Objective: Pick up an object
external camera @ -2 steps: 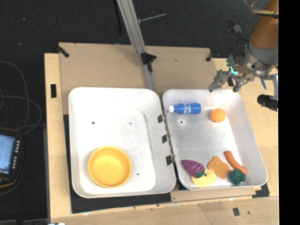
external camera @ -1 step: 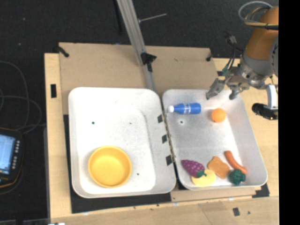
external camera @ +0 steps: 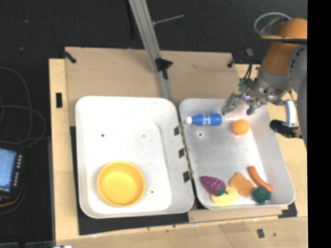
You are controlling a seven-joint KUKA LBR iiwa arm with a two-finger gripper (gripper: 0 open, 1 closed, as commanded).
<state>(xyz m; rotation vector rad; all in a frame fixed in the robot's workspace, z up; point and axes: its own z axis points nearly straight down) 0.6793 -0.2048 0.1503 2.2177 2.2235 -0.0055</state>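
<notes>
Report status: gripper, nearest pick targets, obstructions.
Gripper open, holding nothing, over far edge of right bin. Blue bottle and orange ball lie just below it. Nothing blocking either.

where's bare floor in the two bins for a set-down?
Left bin: bare above and right of the yellow bowl. Right bin: bare middle, between the blue bottle and orange ball up top and the toy food cluster along the near edge. End effector crowds the top.

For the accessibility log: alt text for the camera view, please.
The gripper hangs open over the right bin's far end, near a blue bottle and an orange ball. The left bin holds a yellow bowl.
</notes>
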